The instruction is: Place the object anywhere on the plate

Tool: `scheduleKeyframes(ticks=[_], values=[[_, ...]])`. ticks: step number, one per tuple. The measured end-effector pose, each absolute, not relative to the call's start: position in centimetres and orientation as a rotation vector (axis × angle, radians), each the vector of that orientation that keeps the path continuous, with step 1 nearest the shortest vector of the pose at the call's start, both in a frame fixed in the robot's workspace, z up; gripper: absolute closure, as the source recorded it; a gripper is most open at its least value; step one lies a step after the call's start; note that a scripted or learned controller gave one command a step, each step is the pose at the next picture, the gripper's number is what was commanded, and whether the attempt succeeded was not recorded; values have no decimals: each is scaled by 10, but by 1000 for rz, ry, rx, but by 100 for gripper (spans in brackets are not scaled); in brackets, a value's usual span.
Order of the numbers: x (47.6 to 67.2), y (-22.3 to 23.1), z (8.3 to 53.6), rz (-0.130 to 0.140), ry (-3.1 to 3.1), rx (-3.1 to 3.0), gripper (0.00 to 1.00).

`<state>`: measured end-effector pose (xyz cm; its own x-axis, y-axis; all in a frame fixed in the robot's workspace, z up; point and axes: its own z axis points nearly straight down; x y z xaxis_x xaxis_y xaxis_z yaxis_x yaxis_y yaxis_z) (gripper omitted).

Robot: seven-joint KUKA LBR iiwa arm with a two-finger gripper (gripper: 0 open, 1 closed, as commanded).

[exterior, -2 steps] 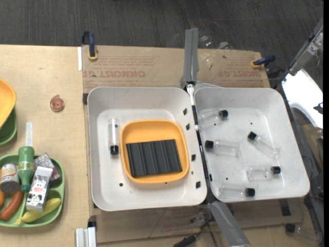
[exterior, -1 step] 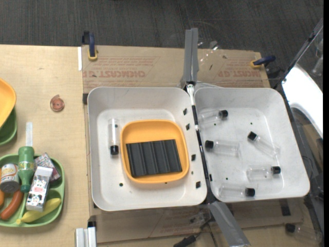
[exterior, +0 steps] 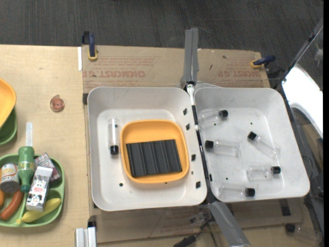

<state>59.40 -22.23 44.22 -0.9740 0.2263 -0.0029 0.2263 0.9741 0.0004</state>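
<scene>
Blending into white bin (exterior: 288,138): clear vials (exterior: 222,148), caps visible.

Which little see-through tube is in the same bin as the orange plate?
The clear vial lying just left of the orange plate in the left bin. The other vials, like this one, lie in the right bin.

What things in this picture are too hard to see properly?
- The arm: cut off by the right edge, so its claw can't be made out.
- The clear vials in the right bin: see-through against white, outlines faint.
- The yellow dish: cut off by the left edge.
- The small labels on the toy food: too tiny to read.
</scene>
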Motion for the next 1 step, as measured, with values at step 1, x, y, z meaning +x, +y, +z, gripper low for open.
scheduleKeyframes(ticks=[1], values=[[498, -199, 442, 0, 3121, 331, 0]])
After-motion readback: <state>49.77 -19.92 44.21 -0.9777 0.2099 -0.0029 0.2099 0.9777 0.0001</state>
